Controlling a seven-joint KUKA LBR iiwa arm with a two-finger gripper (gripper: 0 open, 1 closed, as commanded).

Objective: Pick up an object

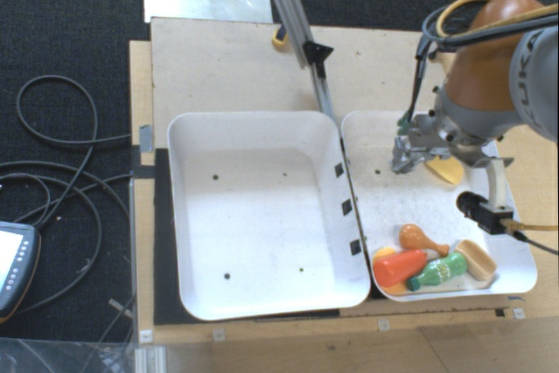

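The gripper [407, 155] hangs over the upper part of the right bin [384, 196]; I cannot tell its state. Toy foods cluster in that bin's lower corner: an orange carrot [400, 264], a green bottle [439, 272], a tan bread piece [477, 259]. A yellow piece [445, 171] lies near the wrist.

left bin [253, 214]: bare floor | right bin [384, 188]: toys [432, 265] crowd near corner
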